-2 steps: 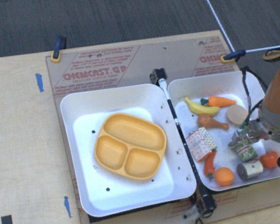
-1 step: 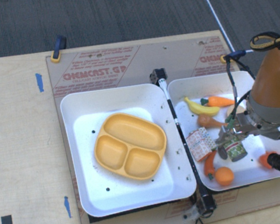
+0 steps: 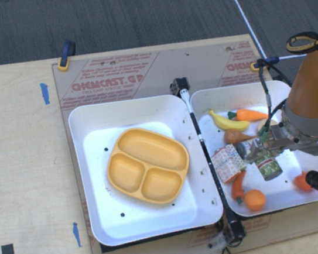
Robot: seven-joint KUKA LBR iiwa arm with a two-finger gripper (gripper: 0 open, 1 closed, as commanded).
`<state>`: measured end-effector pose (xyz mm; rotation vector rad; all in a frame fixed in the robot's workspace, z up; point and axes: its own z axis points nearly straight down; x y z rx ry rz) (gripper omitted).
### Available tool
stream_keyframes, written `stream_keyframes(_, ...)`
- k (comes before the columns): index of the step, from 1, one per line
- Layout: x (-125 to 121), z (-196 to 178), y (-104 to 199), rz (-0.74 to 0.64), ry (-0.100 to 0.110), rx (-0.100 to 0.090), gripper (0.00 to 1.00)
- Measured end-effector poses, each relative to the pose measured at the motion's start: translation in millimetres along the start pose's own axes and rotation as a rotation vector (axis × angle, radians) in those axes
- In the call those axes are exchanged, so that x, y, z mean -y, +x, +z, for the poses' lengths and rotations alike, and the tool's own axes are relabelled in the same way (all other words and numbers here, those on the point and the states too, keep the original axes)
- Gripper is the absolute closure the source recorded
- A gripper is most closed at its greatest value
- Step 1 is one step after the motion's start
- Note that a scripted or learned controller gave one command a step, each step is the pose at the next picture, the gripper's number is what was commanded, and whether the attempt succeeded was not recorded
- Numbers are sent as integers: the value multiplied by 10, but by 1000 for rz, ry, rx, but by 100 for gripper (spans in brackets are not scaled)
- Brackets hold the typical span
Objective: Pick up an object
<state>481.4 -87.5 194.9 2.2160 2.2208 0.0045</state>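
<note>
Reading "CHEMCAST GP" on board (image 3: 108, 82) | carton (image 3: 228, 163) print illegible

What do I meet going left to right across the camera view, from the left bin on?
Left bin wall → yellow divided plate → patterned packet → orange ball → small green-labelled bottle → gripper just above it → grey and orange arm.
</note>
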Motion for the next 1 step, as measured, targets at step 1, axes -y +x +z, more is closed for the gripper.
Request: stream_keyframes(1, 6, -111, 906, 1, 1, -1, 100)
